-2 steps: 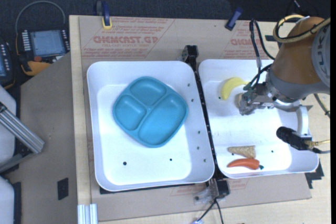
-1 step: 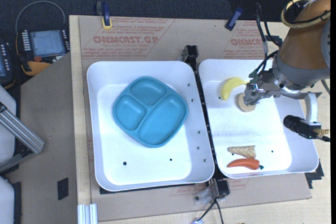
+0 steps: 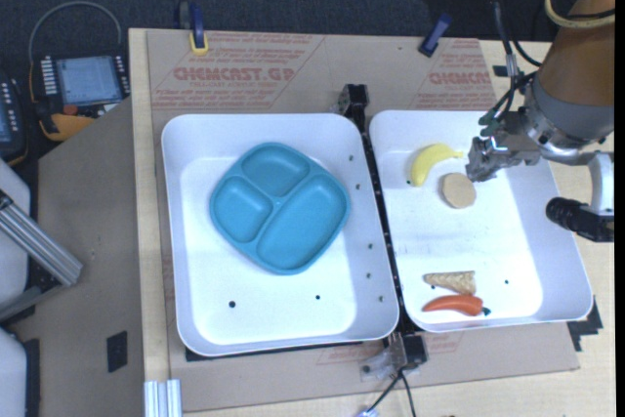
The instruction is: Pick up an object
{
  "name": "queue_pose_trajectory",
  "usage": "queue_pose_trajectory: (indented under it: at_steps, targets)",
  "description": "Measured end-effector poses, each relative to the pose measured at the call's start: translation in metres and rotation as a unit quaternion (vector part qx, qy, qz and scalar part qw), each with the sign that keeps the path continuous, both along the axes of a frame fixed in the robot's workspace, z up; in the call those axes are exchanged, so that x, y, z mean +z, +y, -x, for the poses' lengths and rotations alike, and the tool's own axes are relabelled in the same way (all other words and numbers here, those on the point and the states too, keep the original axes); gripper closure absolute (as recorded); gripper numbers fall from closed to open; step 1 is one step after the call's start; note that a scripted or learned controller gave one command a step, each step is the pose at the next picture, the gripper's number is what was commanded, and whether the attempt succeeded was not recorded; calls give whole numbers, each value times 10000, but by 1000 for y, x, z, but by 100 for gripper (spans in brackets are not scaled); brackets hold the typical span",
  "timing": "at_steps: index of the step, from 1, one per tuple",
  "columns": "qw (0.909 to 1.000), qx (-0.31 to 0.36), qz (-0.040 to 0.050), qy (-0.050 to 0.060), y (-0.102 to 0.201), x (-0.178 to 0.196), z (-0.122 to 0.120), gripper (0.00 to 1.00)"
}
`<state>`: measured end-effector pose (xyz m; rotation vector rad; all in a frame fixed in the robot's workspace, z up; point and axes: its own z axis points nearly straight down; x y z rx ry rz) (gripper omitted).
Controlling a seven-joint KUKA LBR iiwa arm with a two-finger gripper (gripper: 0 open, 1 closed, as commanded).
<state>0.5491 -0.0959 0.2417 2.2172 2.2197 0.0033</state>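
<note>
Camera view looks down at a slant on a worktop (image 3: 146, 210) carrying two shallow white bins side by side: the left bin (image 3: 195, 308) holds a blue divided plate (image 3: 280, 207), and the right bin (image 3: 557, 288) holds the small pieces. The hand (image 3: 480, 165) sits low in the upper part of the right bin, just beside a tan round piece (image 3: 458, 190) and close to a yellow banana (image 3: 430, 161); whether it is spread or closed cannot be told from this angle, and nothing shows gripped in it. The round piece looks like the nearest target, lying just below and to the left of the hand. It is a small, flattish, pale brown disc, plain and smooth-looking, resting flat on the bin floor and apart from the bin walls. To take it well, the hand should probably centre straight over the disc, come down until it nearly meets the floor, and close across the disc's width, keeping clear of the banana so it isn't nudged or caught. A low, flat piece can slip out easily, so a square, centred descent matters. Near the front of the same bin lie a tan wedge (image 3: 451, 280) and an orange-red carrot (image 3: 453, 305), well apart from the hand.
</note>
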Motion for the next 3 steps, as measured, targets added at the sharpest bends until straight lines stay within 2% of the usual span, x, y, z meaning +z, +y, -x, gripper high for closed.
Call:
queue_pose_trajectory:
  at_steps: [3]
  targets:
    - [10000, 25, -13, 8, 161, 11, -18, 100]
